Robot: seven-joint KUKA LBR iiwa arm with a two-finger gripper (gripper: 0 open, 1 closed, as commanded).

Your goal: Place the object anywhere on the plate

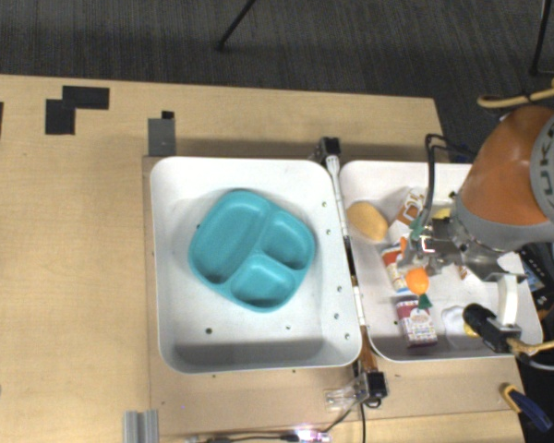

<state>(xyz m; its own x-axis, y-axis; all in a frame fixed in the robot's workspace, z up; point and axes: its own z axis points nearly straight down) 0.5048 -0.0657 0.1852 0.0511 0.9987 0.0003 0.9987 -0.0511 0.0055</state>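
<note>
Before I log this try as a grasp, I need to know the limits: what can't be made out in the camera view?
- Gripper: the arm's wrist covers most of it, so any grasp is unreadable.
- Orange object: too small and partly shaded by the wrist to identify.
- Small box in the right bin: label too small to read.
- Teal plate: plainly visible in the left bin.

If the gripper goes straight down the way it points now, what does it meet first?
Most likely the small orange object in the right bin, just below the gripper. Depth is hard to judge from this slanted view, so neighbouring items may be touched first.
</note>
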